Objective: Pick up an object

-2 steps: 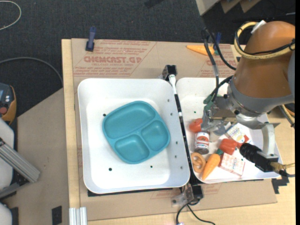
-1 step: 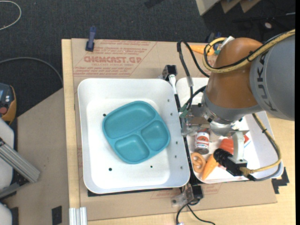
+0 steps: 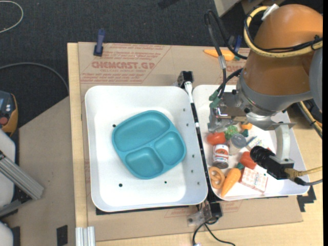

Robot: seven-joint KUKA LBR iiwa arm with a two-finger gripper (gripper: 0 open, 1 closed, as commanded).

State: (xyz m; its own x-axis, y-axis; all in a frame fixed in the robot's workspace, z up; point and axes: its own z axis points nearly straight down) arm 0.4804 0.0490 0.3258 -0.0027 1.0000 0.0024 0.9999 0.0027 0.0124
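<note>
pincer (image 3: 221, 118) low over toy clutter (image 3: 231, 160)

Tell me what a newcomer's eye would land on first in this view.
The big teal divided plate lies alone in the left white bin. Next comes the arm's bulky orange band at the upper right, looming over the right bin. Below it lies a crowded pile of small toys, among them a carrot and a small labelled jar.
</note>
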